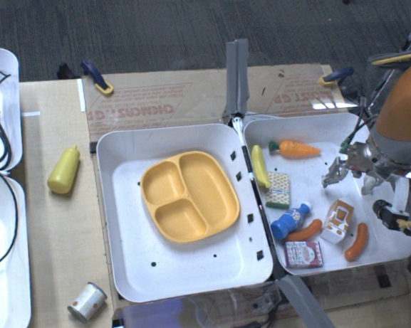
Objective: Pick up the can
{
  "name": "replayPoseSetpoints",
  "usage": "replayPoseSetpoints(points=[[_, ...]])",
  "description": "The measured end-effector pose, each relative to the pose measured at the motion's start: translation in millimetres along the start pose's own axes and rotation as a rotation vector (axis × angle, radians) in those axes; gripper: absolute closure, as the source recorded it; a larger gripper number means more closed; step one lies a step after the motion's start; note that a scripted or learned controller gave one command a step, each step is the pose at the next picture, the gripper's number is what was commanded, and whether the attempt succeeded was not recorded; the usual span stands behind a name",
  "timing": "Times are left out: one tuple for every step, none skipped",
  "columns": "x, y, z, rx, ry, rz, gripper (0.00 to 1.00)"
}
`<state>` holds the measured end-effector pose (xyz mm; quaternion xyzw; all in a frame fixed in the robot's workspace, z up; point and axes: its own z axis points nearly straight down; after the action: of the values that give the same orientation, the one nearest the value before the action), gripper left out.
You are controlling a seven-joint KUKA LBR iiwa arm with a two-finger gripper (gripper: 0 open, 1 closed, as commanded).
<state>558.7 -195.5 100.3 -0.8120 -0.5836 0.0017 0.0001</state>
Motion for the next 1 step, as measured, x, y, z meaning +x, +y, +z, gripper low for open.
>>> replayPoseSetpoints(points=[[20.4, 52.8, 7.2, 0.000, 0.001, 0.154, 0.00]])
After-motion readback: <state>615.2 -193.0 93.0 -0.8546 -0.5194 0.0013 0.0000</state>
